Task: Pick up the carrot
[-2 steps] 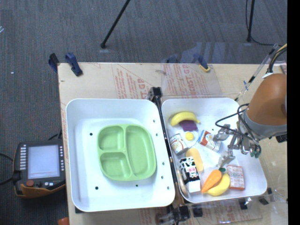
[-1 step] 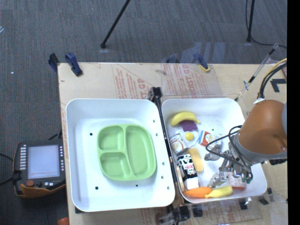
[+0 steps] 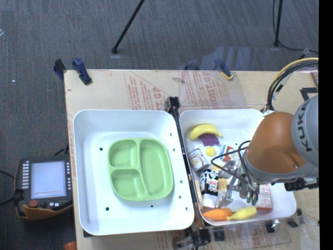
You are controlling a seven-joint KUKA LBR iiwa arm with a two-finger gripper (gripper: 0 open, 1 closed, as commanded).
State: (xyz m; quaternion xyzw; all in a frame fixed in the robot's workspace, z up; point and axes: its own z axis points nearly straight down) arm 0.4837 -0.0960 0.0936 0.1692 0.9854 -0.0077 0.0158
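The carrot (image 3: 217,214) lies flat against the near wall of the right bin (image 3: 248,114), its orange body pointing toward the divider between the two bins, with a pale yellow corn-like piece (image 3: 243,212) just beside it on its right. The tool (image 3: 235,190) hangs low over this corner, just above the carrot and not touching it; its thin fingers are lost among the clutter, so I cannot tell how wide they stand. Above the tool, the arm's orange band (image 3: 273,142) covers much of the bin's right half. Further back in the same bin sit a banana (image 3: 204,131), a purple piece (image 3: 210,139) touching it, and a small black-and-white cow-patterned item (image 3: 210,182). The left bin (image 3: 83,139) holds a green divided plate (image 3: 140,169). Both bins rest on the table (image 3: 125,90).
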